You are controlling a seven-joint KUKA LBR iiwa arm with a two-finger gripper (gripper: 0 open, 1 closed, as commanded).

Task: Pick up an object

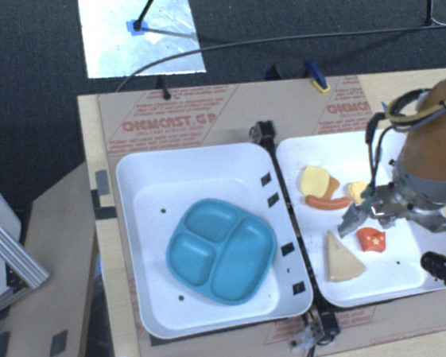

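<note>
Two white bins sit side by side on the bench. Left bin (144,223) holds a blue divided plate (221,250), lying flat near the middle. Right bin (395,286) holds small food items: yellow piece (314,179), red sausage (327,201) just below it and touching, pale yellow bit (357,191) to their right, tan wedge (342,258) near the front, red strawberry-like piece (371,239) just beside the wedge. Gripper (361,215) hangs low over the right bin, between the pale yellow bit and the red piece. Fingers open or closed: can't tell. Nothing visibly held between them. Arm comes in from the right, orange band (442,137) above the wrist.
</note>
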